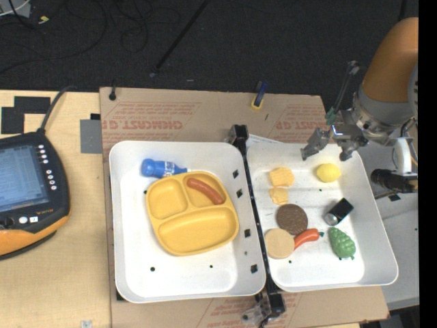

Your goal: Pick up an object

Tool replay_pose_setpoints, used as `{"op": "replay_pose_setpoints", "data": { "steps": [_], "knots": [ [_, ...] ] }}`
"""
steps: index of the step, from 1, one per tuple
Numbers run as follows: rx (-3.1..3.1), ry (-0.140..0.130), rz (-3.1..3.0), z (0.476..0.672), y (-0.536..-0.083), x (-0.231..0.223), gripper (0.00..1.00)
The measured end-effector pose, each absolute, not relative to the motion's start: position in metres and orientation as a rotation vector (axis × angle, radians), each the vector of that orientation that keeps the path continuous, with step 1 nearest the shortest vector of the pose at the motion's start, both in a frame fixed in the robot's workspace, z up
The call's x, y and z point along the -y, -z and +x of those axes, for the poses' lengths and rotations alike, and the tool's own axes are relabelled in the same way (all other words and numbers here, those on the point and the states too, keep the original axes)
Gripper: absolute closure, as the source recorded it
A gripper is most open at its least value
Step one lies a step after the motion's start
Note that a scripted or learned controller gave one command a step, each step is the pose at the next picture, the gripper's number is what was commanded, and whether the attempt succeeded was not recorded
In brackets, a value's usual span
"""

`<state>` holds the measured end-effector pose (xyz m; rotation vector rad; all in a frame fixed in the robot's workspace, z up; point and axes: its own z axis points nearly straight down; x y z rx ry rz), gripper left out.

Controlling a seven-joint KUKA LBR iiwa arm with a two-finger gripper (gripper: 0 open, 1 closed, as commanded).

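My gripper [328, 152] hangs over the far edge of the right bin [382, 262], open, with nothing between its fingers. Just below it lies a yellow lemon [328, 173]. The same bin holds two orange cracker pieces [280, 177], a brown cookie [292, 218], a tan disc [278, 242], a red-orange carrot [306, 237], a green knobbly toy [342, 243] and a black and silver cylinder [339, 211]. In the left bin [130, 265] a yellow divided plate [194, 227] carries a sausage [205, 189], with a blue bottle [161, 167] beside it.
A control pendant with a screen [27, 190] lies at the far left of the bench. A blue and yellow clip [258, 96] sits on the cardboard [184, 115] behind the bins. A black divider [247, 203] runs between the bins.
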<state>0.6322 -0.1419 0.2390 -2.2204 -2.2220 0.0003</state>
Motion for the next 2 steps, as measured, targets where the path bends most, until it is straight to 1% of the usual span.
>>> {"op": "replay_pose_setpoints", "data": {
  "steps": [1, 2],
  "knots": [
    [2.222, -0.004, -2.21, 0.613, -0.202, 0.052, 0.0],
    [2.214, -0.01, -2.219, 0.597, -0.098, 0.085, 0.0]
  ]
}}
